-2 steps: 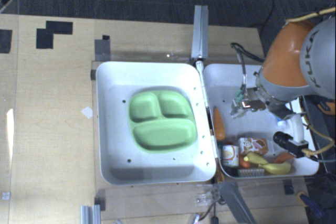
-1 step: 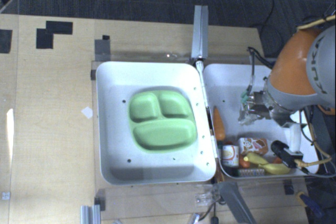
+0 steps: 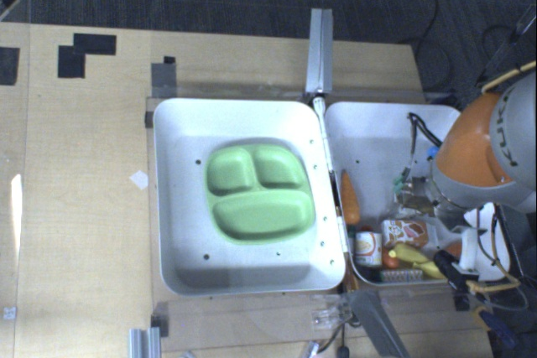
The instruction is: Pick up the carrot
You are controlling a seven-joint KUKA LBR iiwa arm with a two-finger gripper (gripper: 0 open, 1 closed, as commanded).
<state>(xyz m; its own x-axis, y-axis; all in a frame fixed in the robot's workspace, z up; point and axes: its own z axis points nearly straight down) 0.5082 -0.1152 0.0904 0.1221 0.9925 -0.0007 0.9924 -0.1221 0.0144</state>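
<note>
The carrot [image 3: 348, 198] is a small orange root lying lengthwise against the left wall of the right bin [image 3: 369, 130]. My gripper [image 3: 412, 195] hangs low over the right half of that bin, about a hand's width to the right of the carrot and apart from it. The grey wrist and orange band [image 3: 471, 148] hide most of it. Nothing shows between the gripper and the carrot except bare bin floor.
In the right bin's front corner lie a small can [image 3: 365, 247], a printed packet [image 3: 404, 231], a banana [image 3: 417, 257] and a red item [image 3: 392, 262], just under the gripper. The left bin [image 3: 176, 180] holds a green divided plate [image 3: 258, 190]. Cables [image 3: 421, 130] trail by the wrist.
</note>
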